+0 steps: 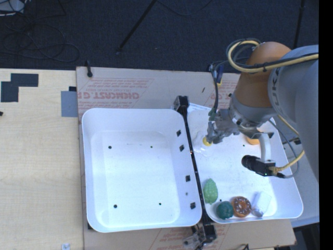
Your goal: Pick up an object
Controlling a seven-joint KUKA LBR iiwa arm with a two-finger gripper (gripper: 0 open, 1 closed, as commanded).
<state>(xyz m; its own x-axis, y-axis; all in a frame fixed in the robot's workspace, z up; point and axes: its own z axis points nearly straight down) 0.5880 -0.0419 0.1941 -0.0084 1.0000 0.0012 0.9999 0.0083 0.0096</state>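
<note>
My hand [212, 135] low in right bin [291, 202], near top, on small yellow thing [207, 141]. Can't tell if grip shut. Green toy [210, 190], teal ball [225, 210], donut [241, 206] sit near front wall. Step: grabbing. Next: squeeze, lift straight up slow.

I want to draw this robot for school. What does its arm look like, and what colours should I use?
Use grey for the big smooth arm, with a rounded orange band above the wrist. Yellow and black cables loop over the top of the orange part. Below it sits a darker grey metal wrist, ending in a small gripper with something yellowish at its tip. A black piece with a thin cable sticks out beside it.
</note>
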